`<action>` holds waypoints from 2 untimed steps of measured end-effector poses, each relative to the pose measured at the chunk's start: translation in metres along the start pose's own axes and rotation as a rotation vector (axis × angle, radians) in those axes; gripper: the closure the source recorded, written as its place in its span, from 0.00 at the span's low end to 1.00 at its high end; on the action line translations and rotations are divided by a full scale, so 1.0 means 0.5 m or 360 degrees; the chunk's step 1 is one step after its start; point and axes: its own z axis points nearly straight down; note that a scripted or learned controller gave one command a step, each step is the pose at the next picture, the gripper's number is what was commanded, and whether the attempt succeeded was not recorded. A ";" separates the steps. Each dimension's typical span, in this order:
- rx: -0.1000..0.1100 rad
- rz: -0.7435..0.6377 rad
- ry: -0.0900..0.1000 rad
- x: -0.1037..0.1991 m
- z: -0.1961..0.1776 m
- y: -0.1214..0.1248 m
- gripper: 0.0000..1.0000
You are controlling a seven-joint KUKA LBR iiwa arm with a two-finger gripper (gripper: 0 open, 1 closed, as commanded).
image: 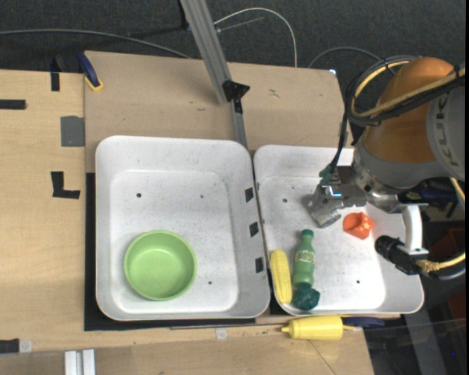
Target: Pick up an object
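Orange toy sits just right of my gripper in the right bin; I can't tell if the fingers are spread, so I'd open them, then drop straight over it.

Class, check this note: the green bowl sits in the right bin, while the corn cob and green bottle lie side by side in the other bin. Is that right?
Not quite. The camera view shows the green bowl in the left bin, not the right. The corn cob and green bottle do lie side by side in the other bin, the right one.
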 end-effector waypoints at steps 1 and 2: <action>-0.0003 -0.0002 0.0000 0.115 -0.006 0.026 1.00; 0.0000 0.0000 -0.0001 0.222 0.008 0.013 1.00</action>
